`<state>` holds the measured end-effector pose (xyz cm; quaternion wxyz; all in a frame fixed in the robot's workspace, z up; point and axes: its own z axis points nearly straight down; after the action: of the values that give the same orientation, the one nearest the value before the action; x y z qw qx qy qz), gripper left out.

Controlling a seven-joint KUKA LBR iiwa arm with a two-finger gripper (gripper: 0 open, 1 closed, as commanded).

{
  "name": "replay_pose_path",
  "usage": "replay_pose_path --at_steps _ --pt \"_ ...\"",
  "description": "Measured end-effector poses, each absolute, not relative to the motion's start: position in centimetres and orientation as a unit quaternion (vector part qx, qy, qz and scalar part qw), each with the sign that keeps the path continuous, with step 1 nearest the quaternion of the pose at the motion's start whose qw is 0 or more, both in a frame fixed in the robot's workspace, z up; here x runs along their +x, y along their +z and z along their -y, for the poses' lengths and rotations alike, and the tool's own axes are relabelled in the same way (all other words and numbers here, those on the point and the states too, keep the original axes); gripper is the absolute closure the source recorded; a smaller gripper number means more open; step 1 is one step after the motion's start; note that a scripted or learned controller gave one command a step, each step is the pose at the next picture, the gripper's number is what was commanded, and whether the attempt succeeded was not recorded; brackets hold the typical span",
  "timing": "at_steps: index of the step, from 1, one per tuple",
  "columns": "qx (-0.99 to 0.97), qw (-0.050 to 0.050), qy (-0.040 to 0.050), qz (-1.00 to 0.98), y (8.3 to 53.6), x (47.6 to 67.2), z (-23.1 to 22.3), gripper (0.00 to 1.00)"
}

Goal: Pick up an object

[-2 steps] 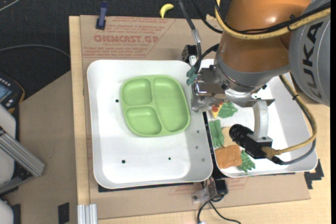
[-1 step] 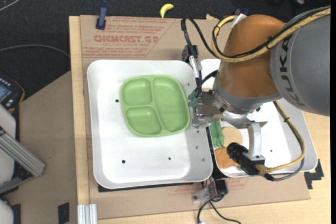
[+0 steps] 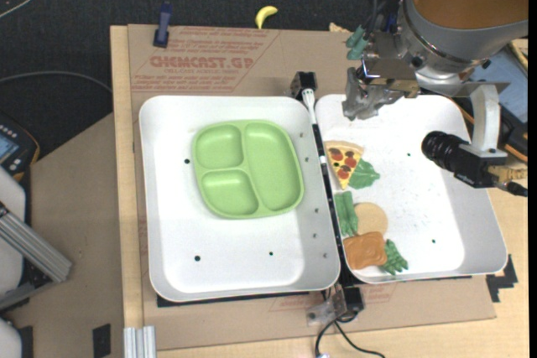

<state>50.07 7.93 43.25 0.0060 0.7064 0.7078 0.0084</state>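
The grey arm with its orange band reaches in from the upper right, wrist bent downward. Its tool (image 3: 362,106) hangs low, pointing down, with nothing visible between the tips.

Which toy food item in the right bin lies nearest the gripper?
The pizza slice, topmost in the row along the bin's left wall, just below the gripper; the others lie lower.

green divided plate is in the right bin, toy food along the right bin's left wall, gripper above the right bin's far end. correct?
One thing is off: the green divided plate lies in the left bin, not the right bin. The camera view shows it. The toy food does line the right bin's left wall, and the gripper is above its far end.
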Motion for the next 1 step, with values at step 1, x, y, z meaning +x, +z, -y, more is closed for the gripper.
replay_pose_path --at_steps 1 --pt "0.705 -0.002 -0.0014 -0.71 40.84 47.79 -14.68 1.0"
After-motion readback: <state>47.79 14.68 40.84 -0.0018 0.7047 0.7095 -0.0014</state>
